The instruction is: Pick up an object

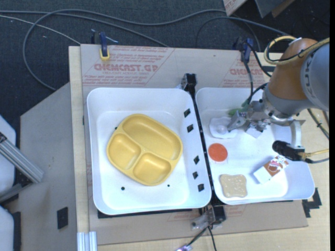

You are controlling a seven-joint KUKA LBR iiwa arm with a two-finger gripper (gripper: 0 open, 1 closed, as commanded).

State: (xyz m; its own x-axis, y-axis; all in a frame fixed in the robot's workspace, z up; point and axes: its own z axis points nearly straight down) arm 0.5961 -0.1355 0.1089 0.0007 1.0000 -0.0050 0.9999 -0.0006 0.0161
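Gripper (236,120) low over white object (220,127); finger spread and hold cannot tell; risk: grazing it, nudging it aside, empty closure

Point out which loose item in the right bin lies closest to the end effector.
The white piece at the bin's upper left, just beside the end effector. The orange disc, tan slice and small carton lie farther down.

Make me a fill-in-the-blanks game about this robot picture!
1. The yellow tray lies in the ____ bin.
2. The tray has ____ compartments.
3. The round orange disc lies in the ____ bin.
4. The toast lies nearer the camera than the ____ disc.

Missing words: left; three; right; orange
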